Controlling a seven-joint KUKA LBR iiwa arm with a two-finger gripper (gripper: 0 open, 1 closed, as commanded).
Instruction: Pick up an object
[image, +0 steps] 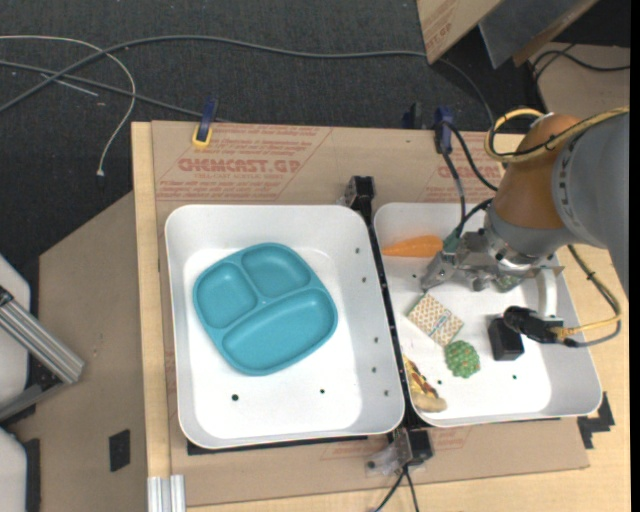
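A small tan, yellow-streaked object (424, 385) is lying at six o'clock in the right white bin (570, 395); a bumpy green ball (461, 358) and patterned beige square packet (435, 320) are sitting above it. The gripper (470, 268) is hovering at eleven o'clock near an orange carrot-shaped piece (412, 246), its pincer state impossible to tell.

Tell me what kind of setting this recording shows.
Likely a robotics lab bench: two white bins on a cardboard sheet, loose cables on dark carpet, and a robot arm reaching over toy objects.
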